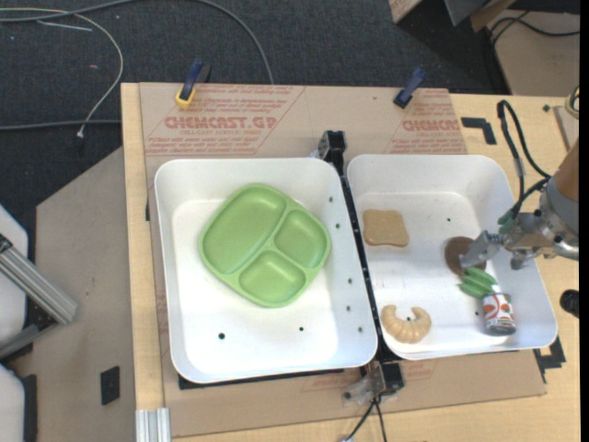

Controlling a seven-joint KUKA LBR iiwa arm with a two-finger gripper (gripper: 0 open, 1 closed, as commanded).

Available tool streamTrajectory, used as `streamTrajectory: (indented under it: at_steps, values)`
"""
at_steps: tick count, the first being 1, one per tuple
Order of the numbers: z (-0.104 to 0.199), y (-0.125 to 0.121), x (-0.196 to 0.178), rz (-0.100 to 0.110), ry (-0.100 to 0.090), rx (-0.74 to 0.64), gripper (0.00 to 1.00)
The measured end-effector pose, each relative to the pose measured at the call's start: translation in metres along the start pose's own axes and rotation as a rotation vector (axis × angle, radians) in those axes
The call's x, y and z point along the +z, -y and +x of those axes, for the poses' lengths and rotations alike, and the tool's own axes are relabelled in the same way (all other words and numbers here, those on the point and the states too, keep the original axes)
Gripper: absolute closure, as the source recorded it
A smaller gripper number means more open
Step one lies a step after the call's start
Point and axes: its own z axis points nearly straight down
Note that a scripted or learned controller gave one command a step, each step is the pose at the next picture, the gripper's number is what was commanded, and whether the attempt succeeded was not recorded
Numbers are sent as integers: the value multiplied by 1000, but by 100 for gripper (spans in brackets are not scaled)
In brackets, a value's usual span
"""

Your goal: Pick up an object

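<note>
We see the gripper (480, 263) low in the right bin (433, 168), directly over a green object (476, 284) lying slantwise beside a can (498, 312); finger state cannot be told.

From my remote station, the arm (572, 187) is cut off by the right edge of the frame; I see only its wrist section. The gripper (485, 247) sits over the right bin (433, 168), and I cannot resolve its finger state. Directly under the gripper, a brown round object (457, 252) is partly covered, so its type is unclear. Just below the gripper, a green item (477, 283) is too small to identify. Beyond that, the markings on a red-and-white can (498, 312) are illegible.
</note>
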Motion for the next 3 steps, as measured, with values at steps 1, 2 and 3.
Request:
streamTrajectory:
  at_steps: [1, 2, 3]
  values:
    - [1, -3, -7, -14, 4, -5, 0]
    - [2, -2, 35, -10, 2, -4, 0]
    - [3, -1, 75, -13, 3, -4, 0]
